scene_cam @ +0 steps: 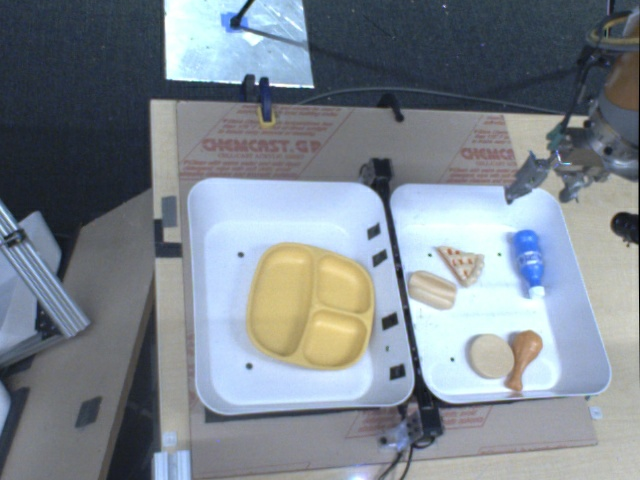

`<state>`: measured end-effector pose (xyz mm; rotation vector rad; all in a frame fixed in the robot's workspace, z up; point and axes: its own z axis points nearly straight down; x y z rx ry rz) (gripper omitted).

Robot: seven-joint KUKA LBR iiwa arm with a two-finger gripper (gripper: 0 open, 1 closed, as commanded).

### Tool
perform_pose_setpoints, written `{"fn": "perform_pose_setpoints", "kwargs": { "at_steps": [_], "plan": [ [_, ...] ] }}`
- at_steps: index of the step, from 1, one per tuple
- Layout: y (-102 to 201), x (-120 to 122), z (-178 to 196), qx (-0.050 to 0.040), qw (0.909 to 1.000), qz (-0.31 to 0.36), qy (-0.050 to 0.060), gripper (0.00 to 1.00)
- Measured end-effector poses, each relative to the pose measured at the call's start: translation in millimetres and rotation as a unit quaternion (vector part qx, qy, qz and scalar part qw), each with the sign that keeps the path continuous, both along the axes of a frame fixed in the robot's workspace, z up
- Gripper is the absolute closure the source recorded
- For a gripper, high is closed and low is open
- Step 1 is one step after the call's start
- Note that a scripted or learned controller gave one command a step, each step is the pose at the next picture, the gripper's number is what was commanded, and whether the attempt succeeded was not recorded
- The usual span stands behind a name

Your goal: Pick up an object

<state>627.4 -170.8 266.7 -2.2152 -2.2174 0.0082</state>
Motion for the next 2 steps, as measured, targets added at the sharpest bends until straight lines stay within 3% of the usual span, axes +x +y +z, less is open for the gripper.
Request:
{"fn": "perform_pose_setpoints", "kwargs": {
  "at_steps": [1, 2],
  "plan": [
    [1, 2, 7, -0.0009, 1.0000, 0.001, -0.005, 0.00],
    [0, 1, -56, -0.0005, 1.0000, 0.000, -0.003, 0.00]
  ]
}}
